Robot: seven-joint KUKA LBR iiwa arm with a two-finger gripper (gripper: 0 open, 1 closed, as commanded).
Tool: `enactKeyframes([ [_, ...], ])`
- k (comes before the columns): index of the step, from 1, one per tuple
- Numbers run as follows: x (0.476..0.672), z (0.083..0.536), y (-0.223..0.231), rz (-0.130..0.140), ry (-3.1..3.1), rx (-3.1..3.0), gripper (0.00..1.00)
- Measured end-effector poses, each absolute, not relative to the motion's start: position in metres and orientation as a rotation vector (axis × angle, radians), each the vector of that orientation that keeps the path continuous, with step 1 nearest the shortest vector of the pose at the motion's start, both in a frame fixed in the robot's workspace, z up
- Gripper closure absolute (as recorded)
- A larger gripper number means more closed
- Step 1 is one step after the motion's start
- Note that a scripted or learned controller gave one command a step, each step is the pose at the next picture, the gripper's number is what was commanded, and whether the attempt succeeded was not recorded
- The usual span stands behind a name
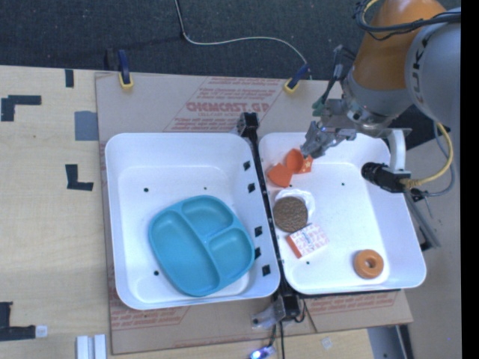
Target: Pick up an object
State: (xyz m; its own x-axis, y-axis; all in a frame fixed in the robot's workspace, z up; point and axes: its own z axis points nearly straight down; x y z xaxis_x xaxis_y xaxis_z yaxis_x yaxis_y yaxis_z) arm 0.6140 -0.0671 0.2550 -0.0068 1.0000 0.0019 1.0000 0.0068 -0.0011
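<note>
My gripper [313, 147] hangs over the far left part of the right bin [389, 223], and its fingertips reach the upper right end of an orange carrot-shaped toy [284, 170]. The view does not settle whether the toy sits between the fingers. Below the toy lies a round brown cookie on a white disc [290, 212]. A small red and white packet [307, 241] rests in front of the cookie. A tan doughnut [368, 263] lies near the right bin's front right corner.
The left bin [127, 170] holds a blue divided plate [200, 243]. A black divider [258, 185] runs between the two bins. A cable and two clamps [296, 80] sit at the cardboard's far edge. The arm's black fitting [382, 175] overhangs the right bin's right side.
</note>
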Motion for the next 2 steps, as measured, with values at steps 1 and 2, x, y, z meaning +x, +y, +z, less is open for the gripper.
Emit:
enactKeyframes([
  [1,0.604,0.258,-0.015,0.000,-2.227,-2.212,1.00],
  [2,0.595,0.240,0.040,0.003,-2.226,-2.212,1.00],
])
